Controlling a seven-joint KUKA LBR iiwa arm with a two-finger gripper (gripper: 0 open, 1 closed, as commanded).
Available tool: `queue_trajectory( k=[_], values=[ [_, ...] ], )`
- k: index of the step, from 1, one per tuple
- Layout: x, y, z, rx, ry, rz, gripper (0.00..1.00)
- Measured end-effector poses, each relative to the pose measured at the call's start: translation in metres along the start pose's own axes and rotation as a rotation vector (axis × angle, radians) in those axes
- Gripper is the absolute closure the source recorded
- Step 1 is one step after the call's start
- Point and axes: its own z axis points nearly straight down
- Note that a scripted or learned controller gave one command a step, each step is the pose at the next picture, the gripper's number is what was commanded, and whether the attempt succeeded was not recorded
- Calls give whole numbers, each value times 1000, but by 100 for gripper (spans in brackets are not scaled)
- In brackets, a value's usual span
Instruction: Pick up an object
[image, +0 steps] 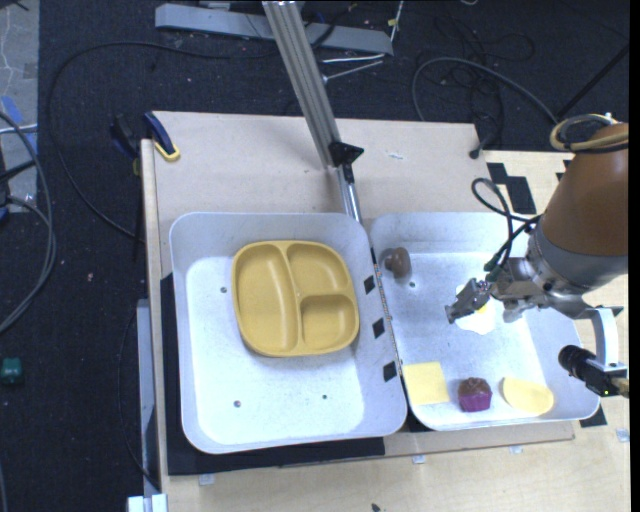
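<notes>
Lying in the right shallow white bin (440, 240) are several small things: a brownish round lump (397, 262) near the bin's far left corner, a flat pale-yellow square piece (425, 382) near the front left, a purple chunky block (474, 394) just to its right, and a pale-yellow rounded disc (526, 396) further right along the front edge. A whitish small object (479, 319) is sitting mid-bin, partly covered by the pincer (472, 303); its shape is hard to make out.

Reaching in from the right, the grey arm with its orange-brown band (592, 205) is angling down and leftward, its wrist hanging low over the right bin. The pincer is pointing toward the bin floor directly over the whitish object; whether it is spread or closed cannot be told.

Resting in the left shallow white bin (200, 380) is a mustard-yellow plastic tray with three compartments (296, 297). Both bins are sitting on the pale wooden surface (250, 160).
</notes>
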Motion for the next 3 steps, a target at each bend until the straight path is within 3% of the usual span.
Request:
queue_trajectory(
  k=[2,3],
  values=[
    [-8,-14,98,1,0,1,0],
    [-7,-13,85,-4,0,1,100]
  ],
)
